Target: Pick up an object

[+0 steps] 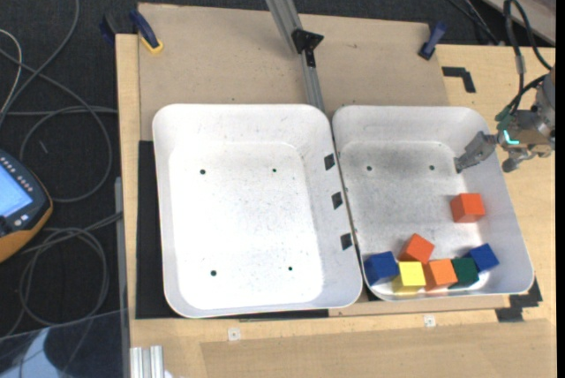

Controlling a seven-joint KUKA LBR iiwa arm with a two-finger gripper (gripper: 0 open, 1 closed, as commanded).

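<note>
I see the small orange wooden cube [467, 207] alone near the right wall of the right white bin [388, 124], probably light, hard and smooth, so I'd pinch two flat sides with the open, empty end effector [494, 157].

No legible text, label, brand name, number or sign appears on any item. The handheld device [16, 204] lying off the left edge of the surface [371, 71] has a lit blue screen, but its contents are too small to read. The coloured cubes [430, 265] near the front edge of the right bin [402, 124] carry no markings. The black marks [336, 199] along the divide between the two bins and the black corner marks [460, 78] near the rear right corner of the surface are plain shapes without characters.
</note>
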